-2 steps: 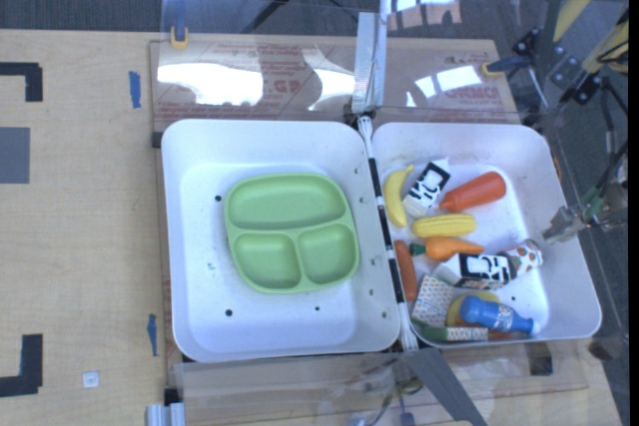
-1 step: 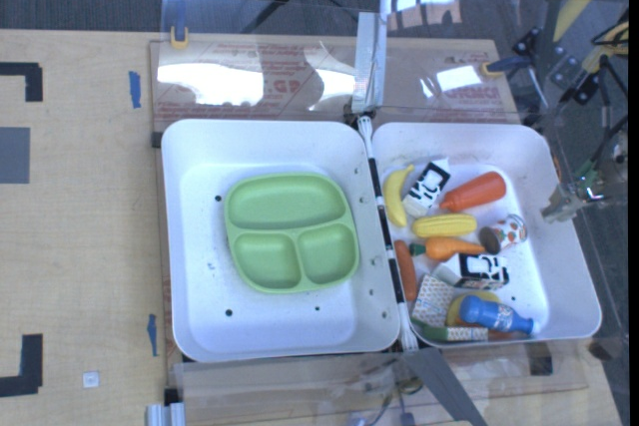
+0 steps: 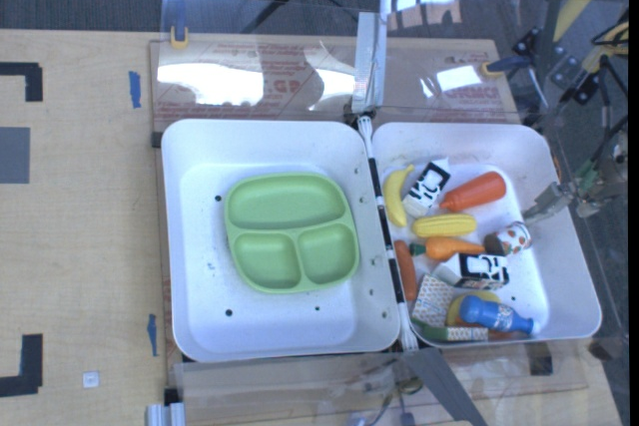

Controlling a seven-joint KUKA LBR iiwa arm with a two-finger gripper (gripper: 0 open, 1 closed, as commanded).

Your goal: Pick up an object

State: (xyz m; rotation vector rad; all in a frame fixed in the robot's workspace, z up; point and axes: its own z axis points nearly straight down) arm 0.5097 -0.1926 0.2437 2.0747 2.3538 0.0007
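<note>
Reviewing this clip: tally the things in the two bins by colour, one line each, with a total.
Green: 1, tray in left bin
Yellow: 2, banana, corn
Orange: 3, bottle, two carrots
Black-and-white: 2, blocks
Blue: 1, bottle
Red-and-white: 1, ball
Total: 10. Pile in right bin may hide more.

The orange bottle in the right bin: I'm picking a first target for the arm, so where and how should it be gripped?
Grip the orange bottle across its wide body, near the middle, coming straight down from above. It lies on its side, slanting up to the right, on top of the pile, so its long sides are free. The banana and the black-and-white block crowd its lower left end, so stay clear of that end.
</note>
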